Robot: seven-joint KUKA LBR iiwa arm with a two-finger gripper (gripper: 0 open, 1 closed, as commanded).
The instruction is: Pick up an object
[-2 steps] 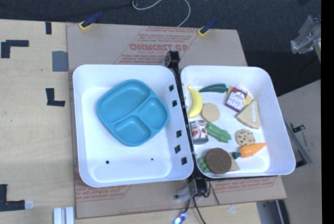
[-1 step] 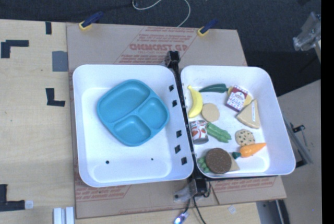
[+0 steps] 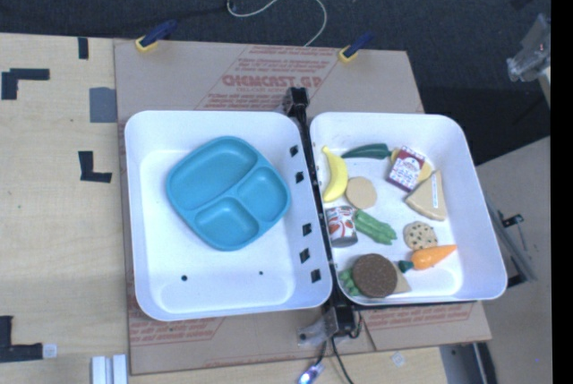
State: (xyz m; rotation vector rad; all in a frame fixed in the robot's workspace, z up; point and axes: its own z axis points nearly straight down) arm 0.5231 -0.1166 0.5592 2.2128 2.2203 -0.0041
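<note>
Your candidates lie in the right bin (image 3: 474,194), right of centre in the frame: a banana (image 3: 334,174), a can (image 3: 341,226), a carrot (image 3: 432,257), a cookie (image 3: 419,235) and a burger (image 3: 374,276). The left bin (image 3: 143,194) holds a blue divided plate (image 3: 228,192). Both bins rest on the desk (image 3: 54,221).

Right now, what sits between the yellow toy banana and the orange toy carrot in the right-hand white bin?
In the camera view, between the yellow toy banana and orange toy carrot lie a round tan disc, a green pea pod and a speckled cookie.
</note>
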